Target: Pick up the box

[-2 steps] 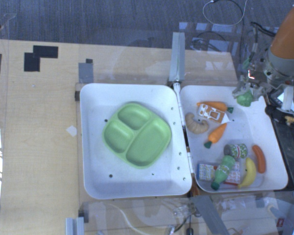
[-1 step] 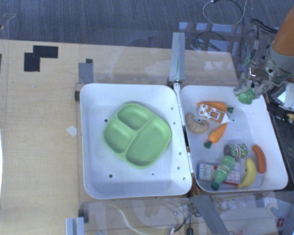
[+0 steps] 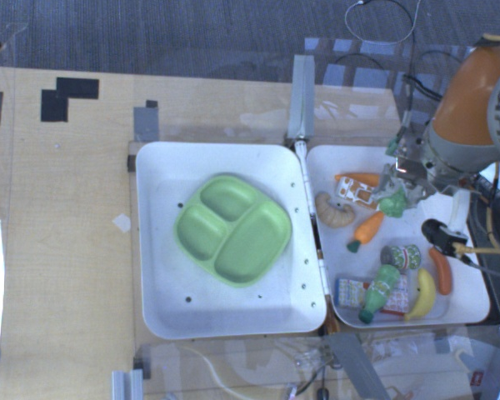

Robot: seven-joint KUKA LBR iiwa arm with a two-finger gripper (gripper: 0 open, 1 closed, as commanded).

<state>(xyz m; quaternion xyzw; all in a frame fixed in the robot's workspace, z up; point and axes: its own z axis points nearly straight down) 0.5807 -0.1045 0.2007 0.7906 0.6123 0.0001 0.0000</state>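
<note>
A small white and red box (image 3: pixel 355 193) lies in the right bin (image 3: pixel 475 311) near its far left, between an orange carrot-like piece (image 3: pixel 358 178) and a tan croissant (image 3: pixel 333 212). My gripper (image 3: pixel 402 183) hangs over the far middle of this bin, just right of the small box and not touching it. A green item (image 3: pixel 393 205) sits right under the gripper. A flatter box with colourful print (image 3: pixel 348 292) lies at the near left of the bin, partly under a green bottle (image 3: pixel 378 290).
The right bin also holds a carrot (image 3: pixel 367 228), a round grey-green piece (image 3: pixel 402 257), a red sausage (image 3: pixel 440 272) and a banana (image 3: pixel 424 295). A green divided plate (image 3: pixel 233 230) rests in the left bin (image 3: pixel 158 307). A metal divider (image 3: pixel 300 98) separates the bins.
</note>
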